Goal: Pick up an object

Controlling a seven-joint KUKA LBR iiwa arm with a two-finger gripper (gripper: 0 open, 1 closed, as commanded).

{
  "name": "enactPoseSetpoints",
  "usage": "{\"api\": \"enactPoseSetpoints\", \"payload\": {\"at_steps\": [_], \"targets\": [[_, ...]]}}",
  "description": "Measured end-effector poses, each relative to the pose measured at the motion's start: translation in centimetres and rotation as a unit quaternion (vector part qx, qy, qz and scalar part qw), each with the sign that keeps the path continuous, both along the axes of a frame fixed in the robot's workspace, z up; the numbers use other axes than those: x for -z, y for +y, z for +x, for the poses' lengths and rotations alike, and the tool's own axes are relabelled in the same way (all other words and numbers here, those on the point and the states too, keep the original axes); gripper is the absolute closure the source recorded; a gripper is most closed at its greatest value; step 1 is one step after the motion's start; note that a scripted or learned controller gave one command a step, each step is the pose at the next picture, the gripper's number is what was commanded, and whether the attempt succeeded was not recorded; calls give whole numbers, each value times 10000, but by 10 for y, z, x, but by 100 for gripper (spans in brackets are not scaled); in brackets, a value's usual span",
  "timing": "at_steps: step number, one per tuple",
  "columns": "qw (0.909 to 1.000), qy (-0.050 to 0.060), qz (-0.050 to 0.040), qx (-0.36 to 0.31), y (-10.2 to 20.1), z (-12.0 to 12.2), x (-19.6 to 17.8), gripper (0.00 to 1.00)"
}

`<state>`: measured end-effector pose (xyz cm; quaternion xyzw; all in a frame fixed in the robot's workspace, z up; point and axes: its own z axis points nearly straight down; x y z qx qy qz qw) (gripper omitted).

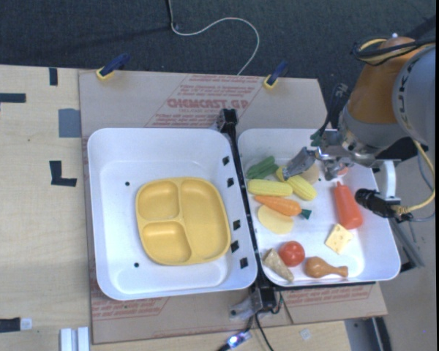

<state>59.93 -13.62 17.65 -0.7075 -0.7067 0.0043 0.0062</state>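
The right bin (377, 265) holds toy foods: a green pepper (261, 168), a long yellow piece (269, 188), a corn cob (303, 189), a carrot (278, 205), a pale yellow slice (276, 221), a tomato (292, 253), a bread wedge (277, 266), a drumstick (324, 268), a cheese wedge (339, 238) and a red sausage (347, 205). My gripper (316, 168) hangs over the bin's back part, just above the corn cob and left of the sausage's top. Its fingers are spread open, and nothing sits between them.
The left bin (110, 196) carries a yellow divided plate (181, 220). The black divider clips (233, 189) run between the two bins. Cardboard lies under both bins, and a white cable (212, 26) loops on the dark floor behind.
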Motion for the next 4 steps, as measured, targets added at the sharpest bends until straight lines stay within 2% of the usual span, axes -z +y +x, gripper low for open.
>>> {"api": "enactPoseSetpoints", "payload": {"at_steps": [1,2,3,4], "targets": [[10000,-65,-10,-13,0,3,-7,0],[10000,-44,-14,-19,3,6,56,0],[9999,-153,-9,-11,4,12,84,0],[9998,-205,-24,-18,4,15,70,100]]}}
